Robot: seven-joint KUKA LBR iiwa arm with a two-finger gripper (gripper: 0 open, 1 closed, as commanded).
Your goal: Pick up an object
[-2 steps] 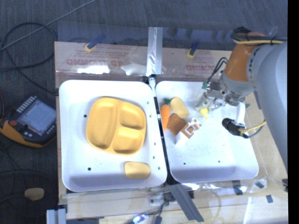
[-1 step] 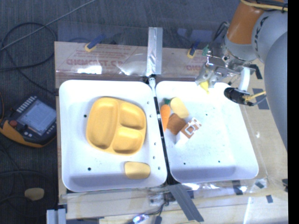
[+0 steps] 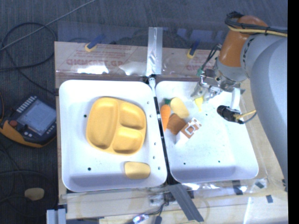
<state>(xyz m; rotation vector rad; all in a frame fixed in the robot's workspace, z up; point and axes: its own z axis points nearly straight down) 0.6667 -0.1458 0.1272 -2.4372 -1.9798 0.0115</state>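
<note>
Left bin (image 3: pixel 74 162): holds a yellow lump (image 3: pixel 137 170) at the near wall, with a yellow divided tray (image 3: pixel 117 125) behind it.
Right bin (image 3: pixel 219 153): its things are grouped along the left wall, in the far half.
Group: small box (image 3: pixel 190 128), brown piece (image 3: pixel 175 123), carrot (image 3: pixel 165 115) and pale rounded piece (image 3: pixel 179 107), packed close together.
Small yellow piece (image 3: pixel 199 102): far part of the right bin, just under the jaws; contact cannot be told.
Jaws: over the right bin's far edge; open or closed cannot be told.
Arm (image 3: pixel 233 45): enters from the right.
</note>
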